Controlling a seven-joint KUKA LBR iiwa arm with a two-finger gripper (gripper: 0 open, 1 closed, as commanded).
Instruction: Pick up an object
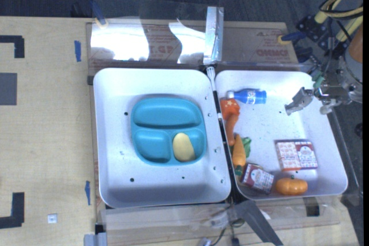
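While the claw (pixel 300 101) hangs above the right bin (pixel 331 141), grip state unclear, nothing's grabbed; next it needs to drop onto something, maybe the blue bottle (pixel 249 96) nearby.

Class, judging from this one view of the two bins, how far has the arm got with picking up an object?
Done: nothing looks lifted. The blue bottle, the carrot, the small printed box and the orange fruit all lie in the right bin.
In hand: the gripper hangs over that bin's upper right, with nothing between its fingers.
Left: lowering onto one item, gripping and lifting it.
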